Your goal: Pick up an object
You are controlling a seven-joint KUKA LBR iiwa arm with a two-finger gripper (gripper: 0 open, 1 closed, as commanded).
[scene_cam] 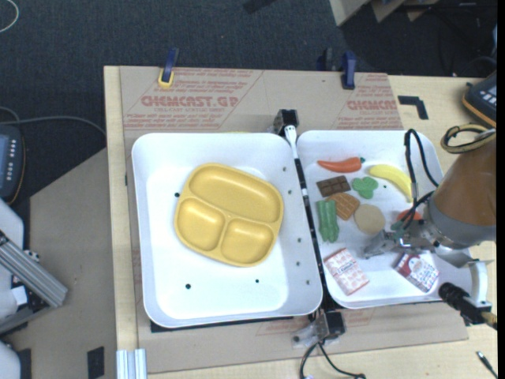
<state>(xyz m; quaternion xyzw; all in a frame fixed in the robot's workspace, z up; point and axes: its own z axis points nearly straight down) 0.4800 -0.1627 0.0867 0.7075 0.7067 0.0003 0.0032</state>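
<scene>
My gripper point(388, 237) hangs low over the right bin point(309, 144), in its lower right part, reaching in from the right. It is open, with nothing between its fingers. One grey finger point(371, 249) points down-left toward a red-and-white packet point(346, 270). A tan round disc point(368, 218) lies just up-left of the gripper, apart from it. A second red-and-white packet point(418, 272) lies just below the wrist. Farther up are a red pepper point(340, 164), a banana point(392, 178), a brown block point(332, 185), a green floret point(364, 186), a waffle piece point(346, 204) and a green pickle point(327, 220).
The left bin point(150, 212) holds a yellow three-compartment plate point(229, 213). A black cable point(410, 160) loops over the right bin's far right side. A divider rail point(300, 188) runs between the bins. Clamps sit on the bench's far edge.
</scene>
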